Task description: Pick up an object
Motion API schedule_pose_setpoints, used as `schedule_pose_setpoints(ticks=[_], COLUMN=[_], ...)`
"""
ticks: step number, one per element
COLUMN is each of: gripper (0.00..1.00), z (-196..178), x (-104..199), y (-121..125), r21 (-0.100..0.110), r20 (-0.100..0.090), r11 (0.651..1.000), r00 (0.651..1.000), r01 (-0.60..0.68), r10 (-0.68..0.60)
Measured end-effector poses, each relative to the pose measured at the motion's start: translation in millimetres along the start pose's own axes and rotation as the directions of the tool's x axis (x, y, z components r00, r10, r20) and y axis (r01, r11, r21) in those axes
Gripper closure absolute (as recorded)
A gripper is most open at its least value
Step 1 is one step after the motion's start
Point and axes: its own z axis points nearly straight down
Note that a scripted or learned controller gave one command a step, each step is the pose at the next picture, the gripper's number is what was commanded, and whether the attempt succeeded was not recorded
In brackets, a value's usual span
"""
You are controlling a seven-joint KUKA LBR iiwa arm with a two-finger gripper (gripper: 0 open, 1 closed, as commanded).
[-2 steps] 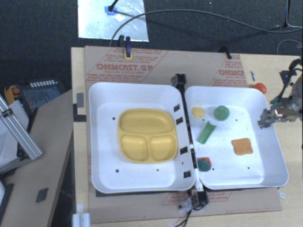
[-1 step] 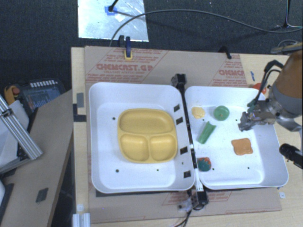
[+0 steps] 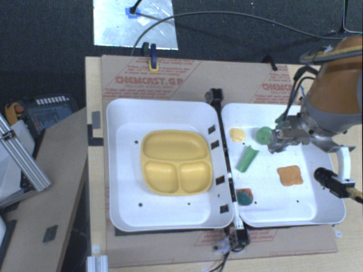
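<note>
In the right bin (image 3: 295, 208) lie several small things: a pale yellow piece (image 3: 237, 134), a round green piece (image 3: 264, 134), a long green block (image 3: 247, 158), an orange-brown toast-like piece (image 3: 290, 175) and a small teal and red item (image 3: 244, 196). My gripper (image 3: 276, 143) hangs over the bin's upper middle, just right of the round green piece and above the toast piece. Nothing shows between its fingers.
The left bin (image 3: 122, 152) holds a yellow tray (image 3: 173, 161) with three compartments. A black divider (image 3: 223, 157) with clips runs between the bins. The arm's grey and orange body (image 3: 337, 95) fills the space over the right bin's far right corner.
</note>
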Motion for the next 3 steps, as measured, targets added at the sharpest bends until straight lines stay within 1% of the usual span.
schedule_pose_setpoints(ticks=[1,3], gripper=[1.00,1.00], z=[3,31], x=[50,162], y=[12,3], r21=[0.000,0.002], r20=[0.000,-0.001], r11=[1.000,1.000], r00=[1.000,1.000], r01=[0.002,0.001], r10=[-0.002,-0.001])
